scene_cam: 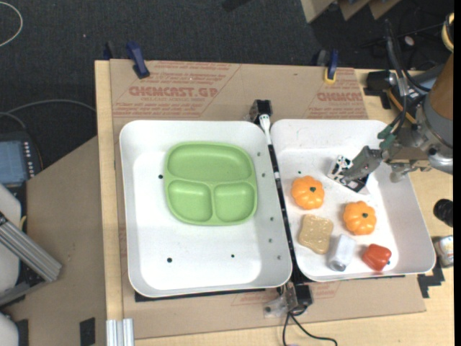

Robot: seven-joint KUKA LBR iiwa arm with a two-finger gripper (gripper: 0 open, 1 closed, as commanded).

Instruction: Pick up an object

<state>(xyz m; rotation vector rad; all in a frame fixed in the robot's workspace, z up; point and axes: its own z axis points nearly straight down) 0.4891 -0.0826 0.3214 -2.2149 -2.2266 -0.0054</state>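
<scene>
My gripper (360, 170) hangs over the upper part of the right bin (403, 207), reaching in from the right. A small black-and-white toy (341, 168) lies right at its tip, touching it or nearly so. Below are two orange pumpkins, one (307, 192) at the left and one (359, 218) at the right. A tan cracker (315, 233), a white-grey bottle (340, 251) and a red pepper (376, 256) lie near the bin's front edge.
The left bin (144, 215) holds a green three-compartment plate (212, 183). A black divider rail (276, 186) runs between the bins. The arm's body and cables (421, 121) stand over the right bin's far right corner.
</scene>
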